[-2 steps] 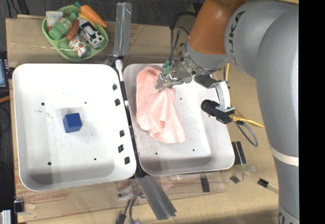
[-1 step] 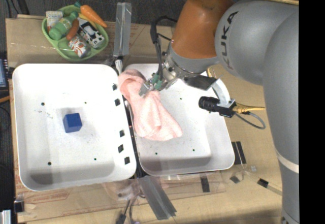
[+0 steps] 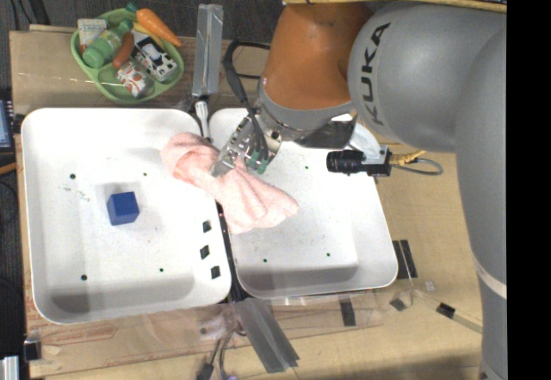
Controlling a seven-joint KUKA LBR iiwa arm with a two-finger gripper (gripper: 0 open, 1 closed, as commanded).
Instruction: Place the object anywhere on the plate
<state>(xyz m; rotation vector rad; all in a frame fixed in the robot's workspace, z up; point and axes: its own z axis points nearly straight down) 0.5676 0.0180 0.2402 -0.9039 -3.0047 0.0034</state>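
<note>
A crumpled pink cloth [image 3: 241, 184] lies across the divide between the two white bins, partly in the left bin [image 3: 52, 197] and mostly in the right bin [image 3: 344, 232]. A small blue cube [image 3: 123, 207] sits on the floor of the left bin. My gripper [image 3: 242, 165] hangs low over the upper part of the cloth, right at the bins' shared rim. It is open, with one silver finger [image 3: 226, 158] and one green-tipped finger [image 3: 261, 165] spread apart against the cloth. Nothing is lifted between them. The arm's orange band [image 3: 314, 51] and grey body cover the back of the right bin.
A green bowl [image 3: 103, 87] with toy food, including a carrot, stands behind the left bin. A grey bar [image 3: 207, 46] stands upright behind the bins' divide. A black cable plug [image 3: 349, 163] hangs from the wrist over the right bin. Black tape marks dot the bench front.
</note>
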